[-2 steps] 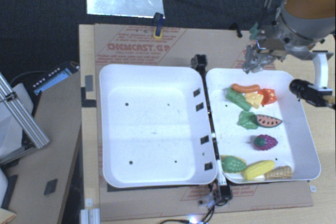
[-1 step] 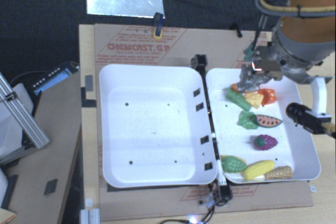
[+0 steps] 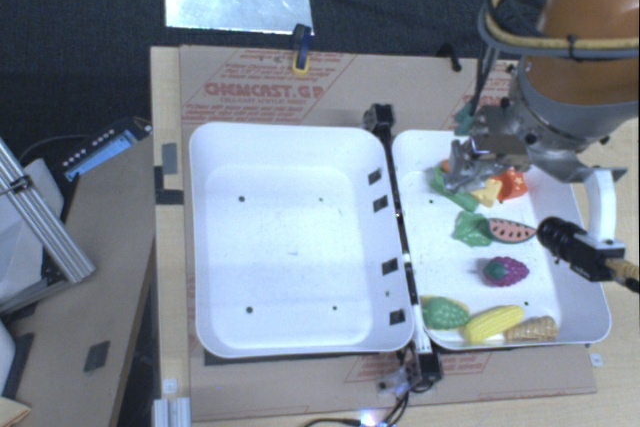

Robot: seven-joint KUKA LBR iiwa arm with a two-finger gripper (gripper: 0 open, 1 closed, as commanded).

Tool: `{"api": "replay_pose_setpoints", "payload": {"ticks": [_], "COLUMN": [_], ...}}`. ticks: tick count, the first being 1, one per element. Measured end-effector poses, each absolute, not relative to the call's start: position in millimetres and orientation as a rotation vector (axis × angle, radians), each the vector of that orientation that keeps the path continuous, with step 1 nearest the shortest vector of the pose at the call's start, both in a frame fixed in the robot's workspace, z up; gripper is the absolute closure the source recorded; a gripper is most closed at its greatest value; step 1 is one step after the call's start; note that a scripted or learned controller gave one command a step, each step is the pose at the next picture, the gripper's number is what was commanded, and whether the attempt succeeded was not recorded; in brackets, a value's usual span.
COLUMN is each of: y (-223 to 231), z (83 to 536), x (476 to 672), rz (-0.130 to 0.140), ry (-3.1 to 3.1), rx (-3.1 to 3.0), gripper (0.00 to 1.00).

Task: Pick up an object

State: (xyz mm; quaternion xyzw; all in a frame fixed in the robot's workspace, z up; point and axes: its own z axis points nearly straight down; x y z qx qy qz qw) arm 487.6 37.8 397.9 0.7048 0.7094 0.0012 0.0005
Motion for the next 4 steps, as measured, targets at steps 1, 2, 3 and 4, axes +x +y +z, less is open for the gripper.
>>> {"api": "replay_pose_setpoints", "payload": {"ticks": [1, 2, 3, 4], "y": [103.1, 65.0, 32.6, -9.8], "z": [543.5, 534.9, 484.4, 443.8], "x": [486.7, 530.0, 594.7, 669.4], "rz": [0.028, 0.003, -0.005, 0.0], "ry": [2.227, 2.218, 2.218, 2.217], "rx": [2.202, 2.221, 2.224, 2.222], "gripper": [1.0, 1.0, 1.0, 1.0]}}
